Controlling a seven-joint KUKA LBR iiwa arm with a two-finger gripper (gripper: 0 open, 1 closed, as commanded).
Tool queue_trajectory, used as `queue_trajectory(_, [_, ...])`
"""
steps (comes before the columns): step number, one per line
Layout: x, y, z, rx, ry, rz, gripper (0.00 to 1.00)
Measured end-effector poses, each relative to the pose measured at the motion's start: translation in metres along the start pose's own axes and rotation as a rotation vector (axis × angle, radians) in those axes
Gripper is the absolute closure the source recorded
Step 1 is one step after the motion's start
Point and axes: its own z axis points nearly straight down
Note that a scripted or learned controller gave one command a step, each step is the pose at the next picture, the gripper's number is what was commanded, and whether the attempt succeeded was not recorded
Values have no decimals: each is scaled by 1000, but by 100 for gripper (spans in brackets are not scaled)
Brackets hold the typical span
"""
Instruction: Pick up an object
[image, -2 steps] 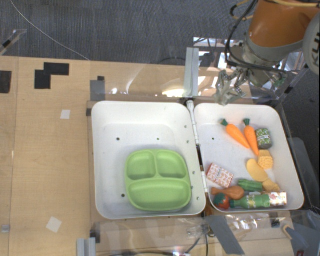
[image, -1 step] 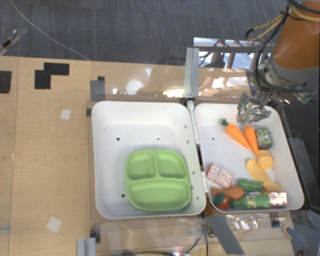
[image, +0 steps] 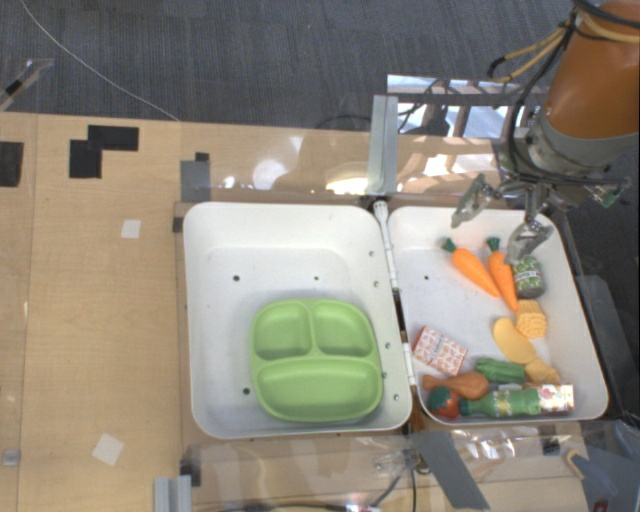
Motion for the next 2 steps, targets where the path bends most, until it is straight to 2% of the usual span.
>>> queue_trajectory(1, [19, -46, 114, -9, 6, 73, 0])
queue_trajectory(2, [36, -38, 186, 5, -3, 145, 0])
